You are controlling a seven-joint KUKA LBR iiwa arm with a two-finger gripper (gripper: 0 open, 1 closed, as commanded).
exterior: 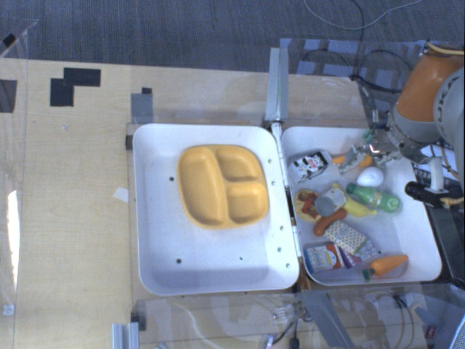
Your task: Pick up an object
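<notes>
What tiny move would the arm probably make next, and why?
Probably a short drop straight down. The gripper hovers at the far side of the right bin, just above the white egg and beside an orange piece, so something graspable lies right under it. That is only a guess.

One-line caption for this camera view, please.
Gripper low over the cluttered right bin, near a white egg; yellow tray in left bin.
</notes>
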